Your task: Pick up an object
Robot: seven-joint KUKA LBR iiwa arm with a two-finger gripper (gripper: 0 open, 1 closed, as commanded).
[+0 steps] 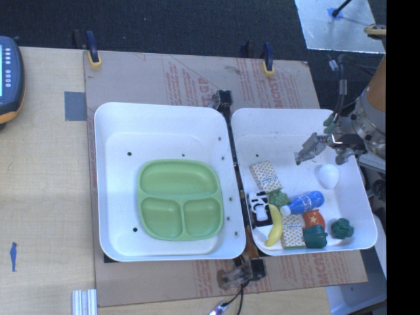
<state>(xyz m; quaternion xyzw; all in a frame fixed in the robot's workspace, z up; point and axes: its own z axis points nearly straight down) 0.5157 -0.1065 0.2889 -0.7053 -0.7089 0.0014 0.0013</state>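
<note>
Over on the far left a dark blue device with an orange edge (9,77) sits on the wooden bench (42,195), and a grey patch of tape (75,105) lies near the cardboard sheet (197,77) under the bins. Two clamps, one on the left (92,48) and one on the right (267,57), pin that sheet at its far edge.

The left bin (111,176) holds a green divided plate (180,199) with one long compartment above two smaller ones.

In the right bin (262,126) the objects crowd the near half. A patterned packet (265,174) lies nearest the middle wall, with a black-and-white item (260,210) just below it. A banana (276,226) curves beside a second patterned packet (293,232). A green broccoli-like piece (278,198) touches a blue bottle (306,202) with a white cap, and below the bottle sit an orange piece (314,219) and a green block (315,238). A small dark green toy (341,228) rests by the right wall. A white egg (327,174) lies apart, higher up.

The gripper (315,147) hangs over the bin's bare upper part, just beside the egg and up-left of it, touching none of the objects. I cannot tell its grip from here.
</note>
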